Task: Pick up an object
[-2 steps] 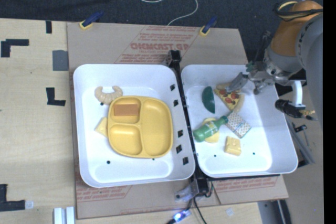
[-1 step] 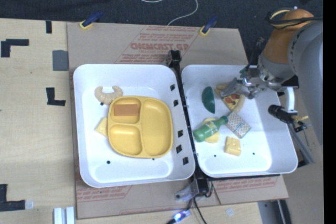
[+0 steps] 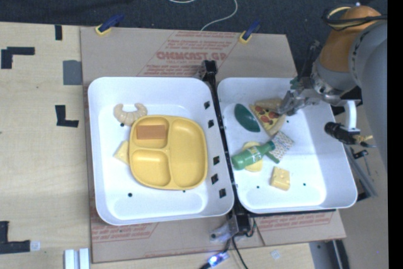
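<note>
My gripper (image 3: 288,104) hangs over the upper right part of the right bin (image 3: 330,195), at the right tip of a pizza slice (image 3: 267,115). I cannot make out whether it touches the slice. Left of the slice lies a dark green oval piece (image 3: 247,117). Lower down, a green bottle (image 3: 253,154) rests across a yellow round piece (image 3: 252,164). A grey checked packet (image 3: 283,143) lies by the bottle's neck, and a yellow cheese block (image 3: 281,178) sits near the bin's front.
The left bin (image 3: 110,201) holds a yellow divided plate (image 3: 179,157) with a brown toast piece (image 3: 151,131) on it. A croissant (image 3: 129,112) and a pale yellow wedge (image 3: 121,151) lie beside the plate. The arm's orange band (image 3: 340,47) rises at the right.
</note>
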You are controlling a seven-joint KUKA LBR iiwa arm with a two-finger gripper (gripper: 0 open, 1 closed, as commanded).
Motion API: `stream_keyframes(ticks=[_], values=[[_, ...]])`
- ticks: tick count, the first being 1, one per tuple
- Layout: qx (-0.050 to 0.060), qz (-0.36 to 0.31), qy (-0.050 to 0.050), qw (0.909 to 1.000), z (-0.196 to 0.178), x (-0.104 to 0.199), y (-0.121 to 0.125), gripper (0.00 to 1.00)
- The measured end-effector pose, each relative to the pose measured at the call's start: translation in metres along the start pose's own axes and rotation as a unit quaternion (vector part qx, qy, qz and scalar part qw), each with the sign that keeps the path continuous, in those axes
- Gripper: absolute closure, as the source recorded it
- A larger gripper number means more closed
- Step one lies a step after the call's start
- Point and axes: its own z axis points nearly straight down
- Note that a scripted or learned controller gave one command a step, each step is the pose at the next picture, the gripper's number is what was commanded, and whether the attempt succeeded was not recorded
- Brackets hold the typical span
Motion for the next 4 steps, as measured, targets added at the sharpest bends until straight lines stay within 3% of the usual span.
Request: stream_keyframes(ticks=[1,3,4], values=[[0.000,0.002,0.001,1.0000,-0.047,-0.001,-0.007,1.00],[0.000,0.002,0.001,1.0000,-0.129,0.005,0.005,1.00],[0.002,0.000,0.002,1.0000,-0.139,0.057,-0.015,1.00]])
